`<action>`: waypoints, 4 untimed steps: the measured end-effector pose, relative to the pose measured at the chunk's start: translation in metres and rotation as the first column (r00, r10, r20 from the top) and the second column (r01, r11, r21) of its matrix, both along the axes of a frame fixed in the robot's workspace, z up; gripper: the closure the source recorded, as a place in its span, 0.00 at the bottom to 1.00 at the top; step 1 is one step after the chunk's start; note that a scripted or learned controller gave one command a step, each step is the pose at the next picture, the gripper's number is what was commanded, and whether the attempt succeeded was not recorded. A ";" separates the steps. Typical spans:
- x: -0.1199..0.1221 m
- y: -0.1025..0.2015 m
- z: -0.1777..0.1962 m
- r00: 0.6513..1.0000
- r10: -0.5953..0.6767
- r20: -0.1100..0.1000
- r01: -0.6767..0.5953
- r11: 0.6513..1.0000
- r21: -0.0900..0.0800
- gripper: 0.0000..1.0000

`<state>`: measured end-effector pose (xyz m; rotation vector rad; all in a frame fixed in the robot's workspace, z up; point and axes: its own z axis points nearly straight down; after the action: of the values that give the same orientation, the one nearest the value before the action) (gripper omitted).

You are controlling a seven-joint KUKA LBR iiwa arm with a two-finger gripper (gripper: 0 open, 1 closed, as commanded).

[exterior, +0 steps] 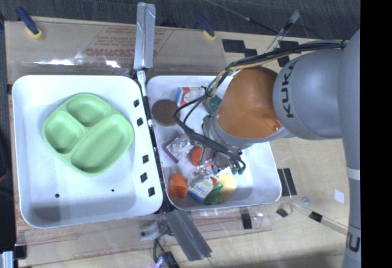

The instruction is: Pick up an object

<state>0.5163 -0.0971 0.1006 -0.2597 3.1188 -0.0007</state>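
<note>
Taking the right-hand shallow white bin [266, 166] as our landmark, we start at its near edge, where a small heap sits: a round orange toy fruit [177, 185], a printed blue-and-white packet [202, 187] and a pale yellow rounded plastic piece [226, 183], all touching or just beside one another. Just behind them, towards the bin's middle, the gripper [215, 160] is down among the clutter above a crinkled silver-and-purple wrapper [178, 148]; we cannot tell how it is set, as the orange-banded wrist hides it. We judge this the reach-and-grasp step, with nothing visibly held; the next move calls for closing on one item and lifting straight up. Farther back lies a flat brown disc [163, 111] beside a small blue-and-red carton [187, 96]. Left of the bin, the neighbouring bin holds a light green divided plastic plate [89, 133].
</note>
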 end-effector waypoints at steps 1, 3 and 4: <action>0.006 0.002 0.013 1.000 0.008 0.021 -0.008 1.000 -0.001 1.00; 0.037 -0.011 0.002 0.945 0.327 0.000 -0.327 0.945 -0.002 0.00; 0.027 0.002 0.002 0.989 0.148 0.010 -0.148 0.989 -0.011 0.00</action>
<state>0.5436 -0.0955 0.1028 -0.4891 3.0806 -0.0160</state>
